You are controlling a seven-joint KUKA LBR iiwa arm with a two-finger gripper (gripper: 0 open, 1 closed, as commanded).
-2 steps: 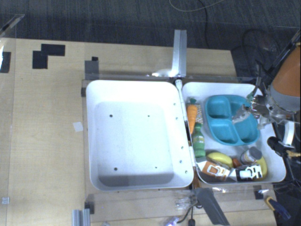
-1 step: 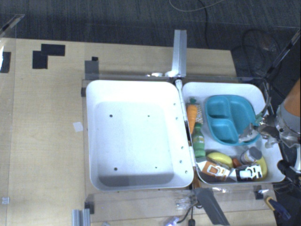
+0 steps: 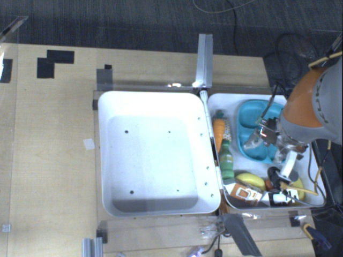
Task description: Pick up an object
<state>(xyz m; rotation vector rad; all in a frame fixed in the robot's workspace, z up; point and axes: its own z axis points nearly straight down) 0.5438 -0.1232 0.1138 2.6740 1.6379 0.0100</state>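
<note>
Scene: gripper low over the blue bowl in the right bin on the worktop.
Progress: apparently nothing lifted yet, so the whole pick remains.
Candidates: carrot, green bottle, banana alongside.
Jaws: blurred against the bowl, so apart or together cannot be told.

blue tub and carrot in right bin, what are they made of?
Blue tub: likely moulded plastic, smooth, slightly glossy, one uniform colour. Carrot: probably toy plastic or rubber, matte, flat even orange; too small to be sure.
</note>
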